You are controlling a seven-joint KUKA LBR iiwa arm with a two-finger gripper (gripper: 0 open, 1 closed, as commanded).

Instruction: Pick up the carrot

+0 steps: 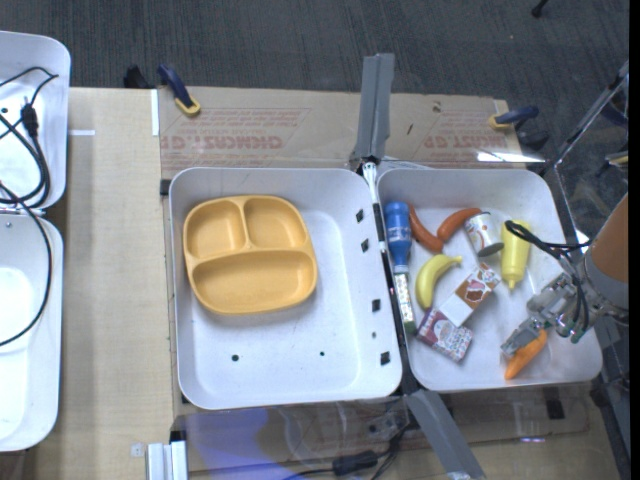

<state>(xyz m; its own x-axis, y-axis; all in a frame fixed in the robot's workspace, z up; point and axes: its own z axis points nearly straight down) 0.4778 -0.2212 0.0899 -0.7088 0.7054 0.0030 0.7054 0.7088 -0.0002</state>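
Camera view | one carrot (525, 356) | one banana (432, 277) | possibly two cartons (462, 308)

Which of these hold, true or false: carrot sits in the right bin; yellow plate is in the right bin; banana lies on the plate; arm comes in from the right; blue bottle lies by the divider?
1. The carrot is in the right bin. True.
2. The yellow plate is in the right bin. False: it lies in the left bin.
3. The banana lies on the plate. False: it lies in the right bin.
4. The gripper reaches in from the right, by the carrot. True.
5. The blue bottle lies along the right bin's left wall. True.
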